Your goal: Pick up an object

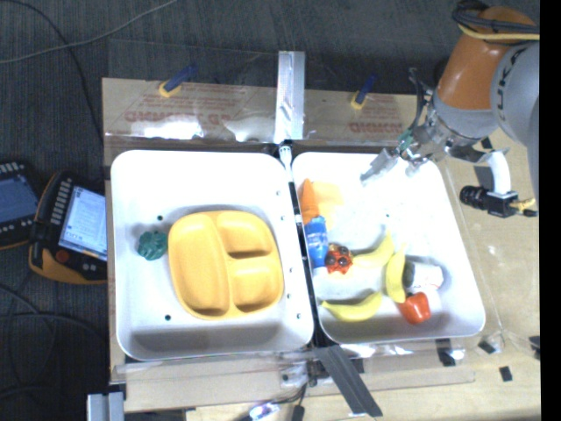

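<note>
Two white bins side by side: left bin [131, 235] w/ yellow divided tray [226, 263] & small green toy [152, 245] beside it. Right bin [438, 209] w/ bananas [386, 266], orange item [308, 198], blue packet [316, 237], red pepper-like toy [417, 307]. Gripper [394, 158] over right bin's far edge, holding nothing; finger spread can't tell.

Table [504, 270], pale wood, slanted view. Two shallow white bins sit on it side by side, touching along the middle: left bin [131, 235], right bin [447, 226]. Clear plastic sheet [219, 117] lies behind them, blue clip [178, 80] on it.
</note>
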Tool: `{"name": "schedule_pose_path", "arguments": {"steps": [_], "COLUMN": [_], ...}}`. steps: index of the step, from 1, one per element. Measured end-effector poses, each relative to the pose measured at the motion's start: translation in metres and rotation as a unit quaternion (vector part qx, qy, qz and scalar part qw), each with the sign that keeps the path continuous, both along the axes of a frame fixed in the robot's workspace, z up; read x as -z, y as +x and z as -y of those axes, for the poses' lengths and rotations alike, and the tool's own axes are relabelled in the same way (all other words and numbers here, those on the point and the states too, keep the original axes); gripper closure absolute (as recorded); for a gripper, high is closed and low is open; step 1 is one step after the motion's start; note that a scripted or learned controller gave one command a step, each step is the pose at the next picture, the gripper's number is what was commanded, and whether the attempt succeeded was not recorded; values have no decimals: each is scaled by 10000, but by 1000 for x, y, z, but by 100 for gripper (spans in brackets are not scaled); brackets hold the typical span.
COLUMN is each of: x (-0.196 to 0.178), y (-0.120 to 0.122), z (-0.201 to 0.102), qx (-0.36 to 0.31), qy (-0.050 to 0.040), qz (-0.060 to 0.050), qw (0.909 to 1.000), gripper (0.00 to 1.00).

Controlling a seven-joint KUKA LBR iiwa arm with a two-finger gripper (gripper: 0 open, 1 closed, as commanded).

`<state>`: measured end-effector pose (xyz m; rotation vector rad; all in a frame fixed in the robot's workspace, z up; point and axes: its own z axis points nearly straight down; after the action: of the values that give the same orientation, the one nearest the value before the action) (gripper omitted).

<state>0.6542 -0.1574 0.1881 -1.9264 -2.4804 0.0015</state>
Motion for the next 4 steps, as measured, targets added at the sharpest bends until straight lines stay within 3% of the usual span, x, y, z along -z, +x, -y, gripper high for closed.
{"name": "schedule_pose_path", "arguments": {"steps": [1,2,3,4], "x": [96,86,95,-25], "y": [-68,-67,-133,-97], "z": [13,12,55,26], "qx": [-723,-723,-1974,-1415], "qy": [7,13,-44,-1], "qz": [10,24,84,16], "qw": [9974,9974,9803,9899], "gripper": [0,100,100,100]}}
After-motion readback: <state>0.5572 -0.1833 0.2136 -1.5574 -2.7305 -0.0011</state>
